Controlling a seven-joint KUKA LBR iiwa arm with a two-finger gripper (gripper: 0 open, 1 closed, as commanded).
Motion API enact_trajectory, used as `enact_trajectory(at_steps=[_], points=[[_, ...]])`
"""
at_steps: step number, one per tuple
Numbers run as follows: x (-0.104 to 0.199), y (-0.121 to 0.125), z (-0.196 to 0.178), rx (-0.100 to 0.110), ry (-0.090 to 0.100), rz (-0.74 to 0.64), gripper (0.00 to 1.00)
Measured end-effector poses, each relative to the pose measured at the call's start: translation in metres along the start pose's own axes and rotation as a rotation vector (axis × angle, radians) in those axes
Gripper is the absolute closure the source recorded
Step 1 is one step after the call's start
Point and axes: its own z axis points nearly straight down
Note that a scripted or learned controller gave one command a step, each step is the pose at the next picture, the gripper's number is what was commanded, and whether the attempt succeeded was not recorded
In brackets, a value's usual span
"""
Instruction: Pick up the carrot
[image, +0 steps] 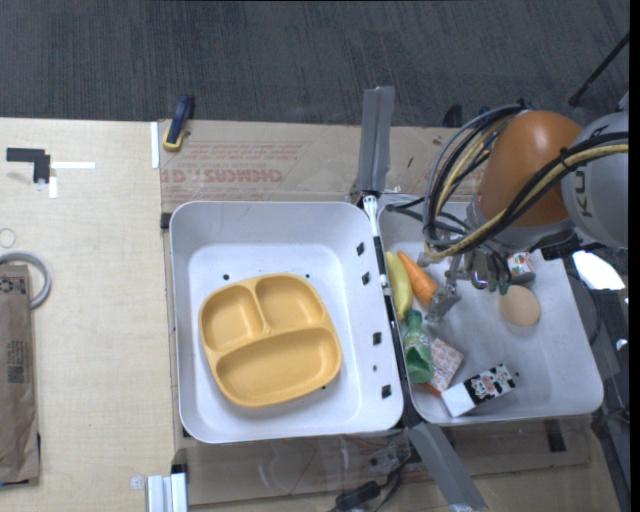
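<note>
The orange carrot (416, 277) lies at the left side of the right bin (560, 380), slanting beside a yellow banana-like piece (398, 286). My gripper (443, 300) hangs low over the right bin, just to the right of the carrot's lower end and close to it. Whether it touches the carrot cannot be told, and nothing shows as held. The arm's orange band (530, 165) and its cables cover the bin's back part.
The right bin also holds a tan egg (520, 307), a green item (414, 346), a pink packet (446, 362) and a black-and-white carton (481, 388). A yellow divided tray (270, 338) sits in the left bin (190, 250). A divider bar (377, 280) separates the bins.
</note>
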Motion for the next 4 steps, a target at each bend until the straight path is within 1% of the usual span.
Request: enact_trajectory(at_steps=[1, 2, 3, 4], points=[[-0.002, -0.001, -0.01, 0.0, -0.006, 0.005, 1.0], [-0.005, 0.067, -0.101, 0.0, -0.003, 0.096, 1.0], [-0.004, 0.067, -0.1, 0.0, -0.002, 0.096, 0.0], [0.039, -0.021, -0.021, 0.001, 0.0, 0.196, 0.0]])
